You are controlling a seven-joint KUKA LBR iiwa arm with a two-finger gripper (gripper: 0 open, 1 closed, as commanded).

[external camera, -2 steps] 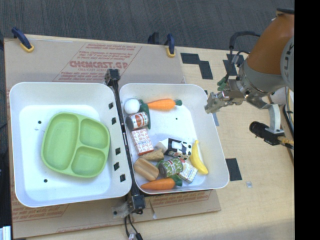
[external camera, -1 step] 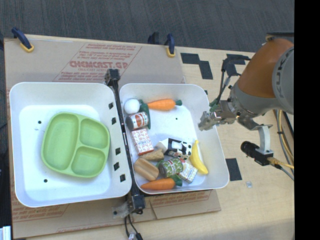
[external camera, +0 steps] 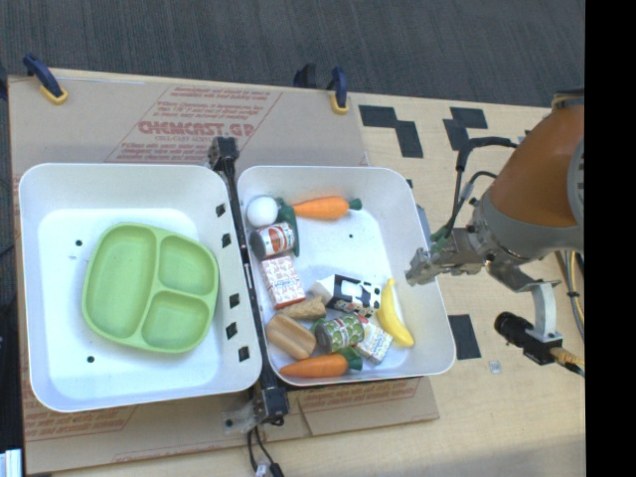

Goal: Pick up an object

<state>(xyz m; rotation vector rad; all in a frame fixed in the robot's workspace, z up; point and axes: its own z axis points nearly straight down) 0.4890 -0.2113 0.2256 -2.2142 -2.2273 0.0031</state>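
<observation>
A: Gripper (external camera: 422, 266)?
B: At the right bin's (external camera: 422, 229) 3 o'clock rim, just over the wall. Spread or pressed together: cannot tell. Nothing visible between its tips.

A: Nearest items?
B: Banana (external camera: 396, 318), just inside that rim, toward 5 o'clock of the bin. Beside it a black-and-white cow-patterned item (external camera: 355, 291).

A: Remaining contents of the right bin?
B: Green-labelled can (external camera: 341, 331) at 6 o'clock, lying down. Carrot (external camera: 315, 367) against the near wall. Bread roll (external camera: 288, 336) at 7 o'clock. Red-and-white box (external camera: 282, 281) at 9 o'clock. Red-labelled can (external camera: 273, 239) above it. White ball (external camera: 261, 210) at 11 o'clock. Second carrot (external camera: 323, 207) at 12 o'clock.

A: Left bin (external camera: 40, 192)?
B: One green divided plate (external camera: 149, 288), centre.

A: Support?
B: Both bins on cardboard (external camera: 199, 117) clamped to the worktop (external camera: 497, 405).
</observation>
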